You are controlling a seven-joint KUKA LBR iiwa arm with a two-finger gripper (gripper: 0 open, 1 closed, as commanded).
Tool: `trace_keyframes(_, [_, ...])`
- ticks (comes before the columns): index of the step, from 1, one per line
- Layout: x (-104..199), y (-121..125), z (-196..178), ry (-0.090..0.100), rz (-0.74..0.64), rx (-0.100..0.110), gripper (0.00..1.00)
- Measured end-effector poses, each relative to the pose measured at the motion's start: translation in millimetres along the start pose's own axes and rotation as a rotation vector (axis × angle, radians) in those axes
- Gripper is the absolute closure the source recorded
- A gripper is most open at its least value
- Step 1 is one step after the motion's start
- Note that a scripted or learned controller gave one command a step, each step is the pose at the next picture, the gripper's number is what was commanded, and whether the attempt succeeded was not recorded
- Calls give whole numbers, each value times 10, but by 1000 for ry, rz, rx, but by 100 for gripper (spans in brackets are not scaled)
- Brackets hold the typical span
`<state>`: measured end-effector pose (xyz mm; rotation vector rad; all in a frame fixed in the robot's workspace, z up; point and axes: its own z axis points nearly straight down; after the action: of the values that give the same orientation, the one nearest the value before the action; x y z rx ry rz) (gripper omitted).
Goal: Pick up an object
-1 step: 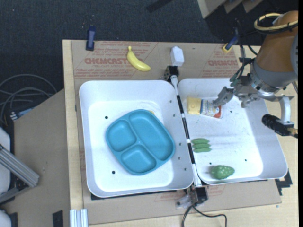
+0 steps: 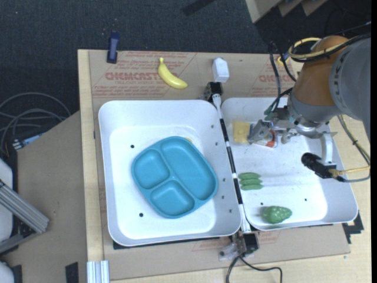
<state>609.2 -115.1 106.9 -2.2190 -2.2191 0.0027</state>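
The gripper [image 2: 266, 133] hangs low in the right bin [image 2: 336, 202], and just to its left, near the bin's upper-left corner, lies a yellow block [image 2: 241, 131], very close to the fingers, contact unclear. Something small and red [image 2: 271, 141] sits right under the gripper. Red lettering on the cardboard [image 2: 132, 75] behind the bins reads "CHEMCAST". How wide the fingers stand, I can't tell; nothing is visibly clamped between them.

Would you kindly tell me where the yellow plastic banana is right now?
The yellow plastic banana lies outside both bins on the bench board, just beyond the left white bin's far rim.
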Motion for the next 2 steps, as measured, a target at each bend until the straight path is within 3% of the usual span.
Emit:
trace_keyframes(1, [-145,576,51,-2,-1,-5,0])
trace_keyframes(2, [-268,232,161,-1,1,-14,0])
